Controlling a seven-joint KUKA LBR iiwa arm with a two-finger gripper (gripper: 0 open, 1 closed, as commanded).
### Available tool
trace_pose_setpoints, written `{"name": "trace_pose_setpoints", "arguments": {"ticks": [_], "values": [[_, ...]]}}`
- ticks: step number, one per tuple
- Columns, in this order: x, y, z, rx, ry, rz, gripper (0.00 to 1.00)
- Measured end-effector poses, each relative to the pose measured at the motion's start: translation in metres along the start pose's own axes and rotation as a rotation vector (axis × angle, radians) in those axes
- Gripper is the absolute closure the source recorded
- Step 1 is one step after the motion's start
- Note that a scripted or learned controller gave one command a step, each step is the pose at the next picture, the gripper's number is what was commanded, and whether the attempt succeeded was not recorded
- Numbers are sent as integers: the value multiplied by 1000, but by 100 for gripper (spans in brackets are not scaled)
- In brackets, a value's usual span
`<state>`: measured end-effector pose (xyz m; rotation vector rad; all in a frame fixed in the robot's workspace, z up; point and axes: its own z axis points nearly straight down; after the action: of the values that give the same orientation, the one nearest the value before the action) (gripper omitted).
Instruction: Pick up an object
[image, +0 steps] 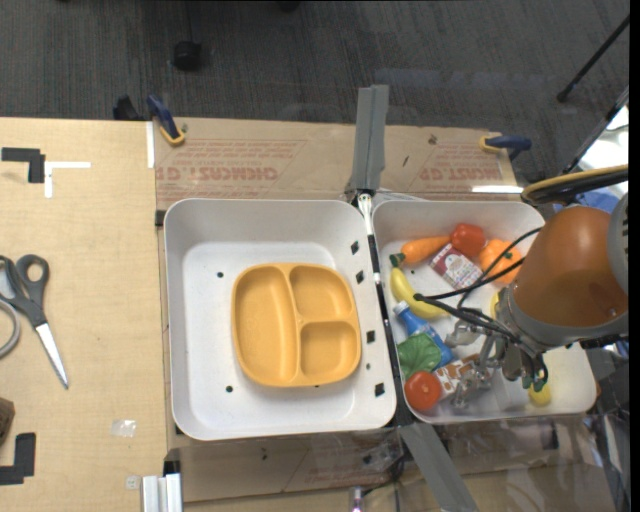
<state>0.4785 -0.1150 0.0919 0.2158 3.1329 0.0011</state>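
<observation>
- Packet: lies flat on the floor of the right bin, near its front wall, directly under and just left of the gripper. It appears to be the nearest candidate for the pick.
- Gripper: hangs low over the front part of the right bin, below the orange band of the arm. Cables cross in front of it. Whether the fingers are spread or closed cannot be told; no object is seen between them.
- Direction to target: the packet extends from the gripper toward the view's left. Its long axis appears to run roughly left to right, but clutter blurs its outline.
- Adjacent items: a tomato touches or nearly touches the packet's left end; a green item lies just behind the tomato.
- Farther items: a banana, a carrot and a second tomato lie toward the rear of the right bin, well apart from the gripper.
- Left bin: holds a yellow tray.
</observation>
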Motion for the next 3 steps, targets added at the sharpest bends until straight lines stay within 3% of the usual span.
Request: {"name": "trace_pose_setpoints", "arguments": {"ticks": [3], "values": [[2,12,0,1,0,235,0]]}}
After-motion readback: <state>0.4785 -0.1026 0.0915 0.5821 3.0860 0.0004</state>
